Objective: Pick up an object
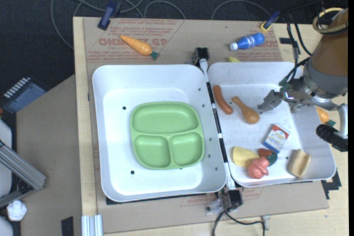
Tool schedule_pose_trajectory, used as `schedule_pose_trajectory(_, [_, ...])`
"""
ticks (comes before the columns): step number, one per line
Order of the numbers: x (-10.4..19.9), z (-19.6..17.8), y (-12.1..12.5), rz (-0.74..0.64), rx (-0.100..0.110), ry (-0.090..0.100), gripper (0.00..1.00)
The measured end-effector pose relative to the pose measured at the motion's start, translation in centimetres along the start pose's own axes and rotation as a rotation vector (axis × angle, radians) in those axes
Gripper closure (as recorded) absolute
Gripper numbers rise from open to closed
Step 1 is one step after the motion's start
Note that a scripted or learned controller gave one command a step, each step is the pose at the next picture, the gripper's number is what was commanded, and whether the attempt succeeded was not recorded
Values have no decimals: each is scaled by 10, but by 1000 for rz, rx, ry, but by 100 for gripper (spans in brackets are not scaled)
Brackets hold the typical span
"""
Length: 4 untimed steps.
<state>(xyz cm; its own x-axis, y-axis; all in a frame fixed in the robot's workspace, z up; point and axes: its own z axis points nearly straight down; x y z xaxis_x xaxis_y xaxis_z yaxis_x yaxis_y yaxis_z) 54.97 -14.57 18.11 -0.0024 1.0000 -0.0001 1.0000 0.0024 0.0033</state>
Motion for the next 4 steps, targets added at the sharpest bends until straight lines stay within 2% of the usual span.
schedule_pose_trajectory(1, [-14, 93, -61, 4, -4, -4, 0])
schedule_pose_trajectory(2, [22, 91, 52, -1, -10, -3, 0])
schedule_pose_trajectory(3, [71, -6, 119, -1, -4, 0, 0])
schedule_pose_trajectory(4, [92, -4, 113, 1, 5, 1, 0])
